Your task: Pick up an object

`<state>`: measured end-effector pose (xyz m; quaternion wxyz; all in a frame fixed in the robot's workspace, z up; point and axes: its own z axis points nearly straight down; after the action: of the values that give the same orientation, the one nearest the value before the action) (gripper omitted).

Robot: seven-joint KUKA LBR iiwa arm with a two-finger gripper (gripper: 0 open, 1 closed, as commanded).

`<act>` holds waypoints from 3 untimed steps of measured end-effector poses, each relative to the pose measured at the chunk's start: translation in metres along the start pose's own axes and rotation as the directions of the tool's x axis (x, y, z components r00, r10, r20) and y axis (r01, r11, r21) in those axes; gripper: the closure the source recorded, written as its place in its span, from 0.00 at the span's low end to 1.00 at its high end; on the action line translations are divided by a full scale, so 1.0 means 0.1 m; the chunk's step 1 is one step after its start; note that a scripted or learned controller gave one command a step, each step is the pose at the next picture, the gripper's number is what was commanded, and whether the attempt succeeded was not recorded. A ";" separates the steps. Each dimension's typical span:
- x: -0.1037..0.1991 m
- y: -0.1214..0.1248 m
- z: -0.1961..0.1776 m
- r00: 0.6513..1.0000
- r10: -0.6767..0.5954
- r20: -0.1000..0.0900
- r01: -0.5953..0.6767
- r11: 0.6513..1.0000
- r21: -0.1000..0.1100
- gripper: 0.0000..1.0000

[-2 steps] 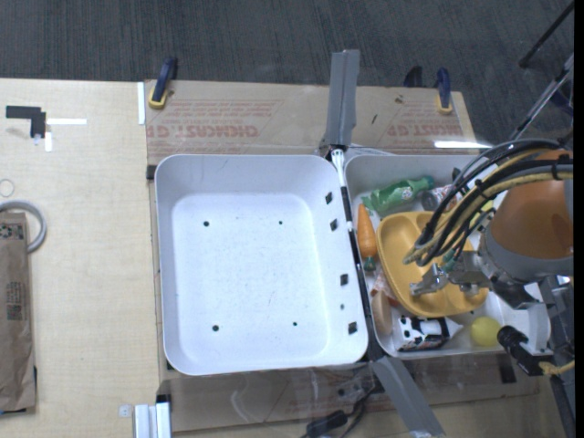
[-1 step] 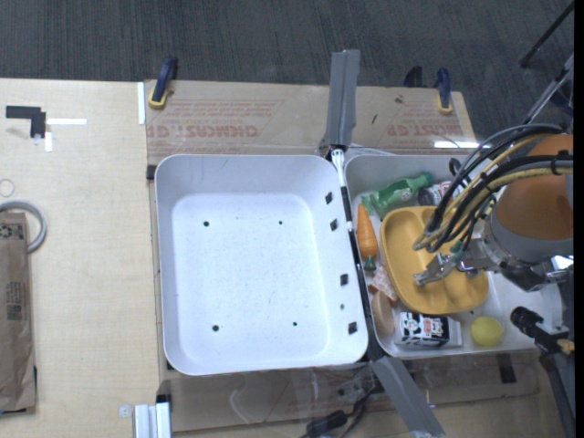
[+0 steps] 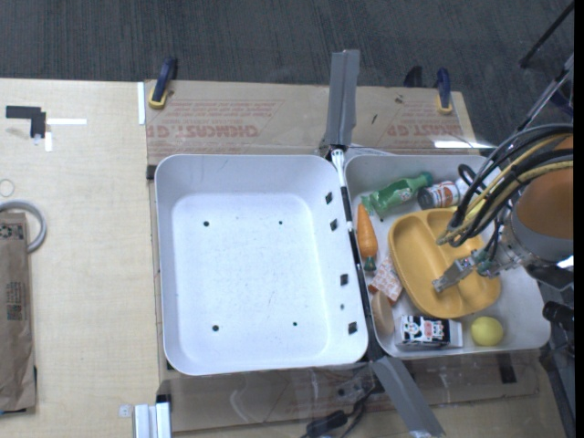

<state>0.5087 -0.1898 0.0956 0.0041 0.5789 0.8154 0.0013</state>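
We see two white bins side by side on a worktop (image 3: 73, 245). The left bin (image 3: 182, 272) sits mid-frame. The right bin (image 3: 520, 336) holds a yellow bowl (image 3: 422, 261), a green bottle (image 3: 398, 193), a carrot (image 3: 366, 233), a lemon (image 3: 487, 329) and a small black-and-white carton (image 3: 423, 330). The gripper (image 3: 453, 276) hangs over the bowl at right; we cannot tell whether its fingers are spread or pressed together.
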 end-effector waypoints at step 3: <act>-0.32 0.25 -0.20 0.968 -0.251 0.014 0.251 0.968 -0.008 0.00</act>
<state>0.5429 -0.2120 0.1158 0.0122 0.4712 0.8819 0.0009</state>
